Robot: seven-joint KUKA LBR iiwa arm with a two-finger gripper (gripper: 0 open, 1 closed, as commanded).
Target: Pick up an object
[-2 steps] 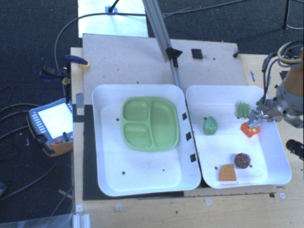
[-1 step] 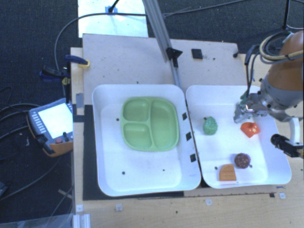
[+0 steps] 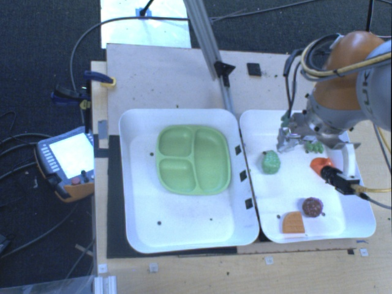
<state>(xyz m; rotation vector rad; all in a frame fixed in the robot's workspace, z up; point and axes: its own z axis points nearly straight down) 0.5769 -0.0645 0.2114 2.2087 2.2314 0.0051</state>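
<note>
Gripper [image 3: 286, 141] hangs low in the right bin [image 3: 367, 225], poised just above-right of the green lump [image 3: 271, 162]; jaw state I cannot tell.

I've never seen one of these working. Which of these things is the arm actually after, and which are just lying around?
Part of the job: end effector; green lump; orange piece; dark ball; orange wedge; right bin.

Lying about: green plate; left bin; handheld screen; clamp.

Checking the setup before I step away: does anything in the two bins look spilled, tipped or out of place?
Nothing stands out. The green divided plate lies flat in the left bin. The green lump, orange piece, dark round piece and orange wedge lie apart in the right bin.
</note>
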